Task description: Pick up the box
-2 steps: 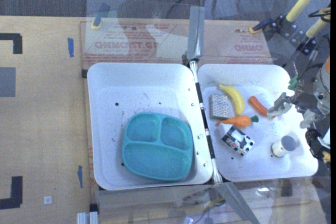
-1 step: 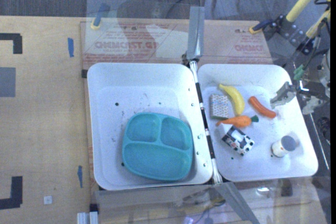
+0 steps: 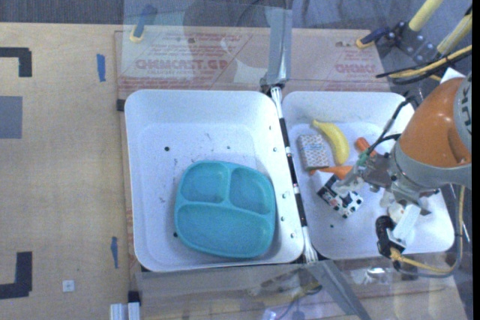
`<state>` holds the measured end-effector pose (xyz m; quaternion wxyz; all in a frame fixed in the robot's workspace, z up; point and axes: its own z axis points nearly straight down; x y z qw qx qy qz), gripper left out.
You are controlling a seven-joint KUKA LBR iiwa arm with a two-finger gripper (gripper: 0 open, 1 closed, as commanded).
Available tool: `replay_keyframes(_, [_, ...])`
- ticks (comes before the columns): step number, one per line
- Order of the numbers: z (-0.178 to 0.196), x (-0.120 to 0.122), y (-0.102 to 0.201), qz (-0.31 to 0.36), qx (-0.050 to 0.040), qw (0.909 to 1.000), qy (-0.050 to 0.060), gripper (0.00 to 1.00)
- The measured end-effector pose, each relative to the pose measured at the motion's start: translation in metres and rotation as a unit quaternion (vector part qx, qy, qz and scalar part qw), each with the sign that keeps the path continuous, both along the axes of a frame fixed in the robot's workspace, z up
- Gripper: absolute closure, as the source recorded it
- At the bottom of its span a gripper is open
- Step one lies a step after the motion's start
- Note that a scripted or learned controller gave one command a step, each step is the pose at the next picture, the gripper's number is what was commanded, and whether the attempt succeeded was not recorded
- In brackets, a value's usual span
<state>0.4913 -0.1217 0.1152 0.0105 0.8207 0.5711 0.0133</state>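
The box (image 3: pixel 314 151) lies flat in the right bin (image 3: pixel 427 240), at its upper left near the divider between the two bins. A banana (image 3: pixel 334 140) lies just beside it on the right, touching or nearly touching its long edge. Below the box is a small orange piece (image 3: pixel 336 171), and another orange bit (image 3: pixel 362 143) shows to the right of the banana.

The arm (image 3: pixel 435 139) reaches in from the right of the frame and covers much of the right bin's right half. The tool (image 3: pixel 346 202) sits low in the bin's middle, below and to the right of the box and apart from it. Whether it is apart or together cannot be told; its black and white parts blur together.

The left bin (image 3: pixel 150 124) holds a teal divided tray (image 3: pixel 225 210) in its lower half. Both bins sit on a light wooden bench (image 3: pixel 60 183).
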Motion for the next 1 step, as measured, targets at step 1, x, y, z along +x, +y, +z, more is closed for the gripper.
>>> replay_keyframes(1, [0.1636, 0.0762, 0.0487, -0.081, 0.002, 0.9966, 0.018, 0.0])
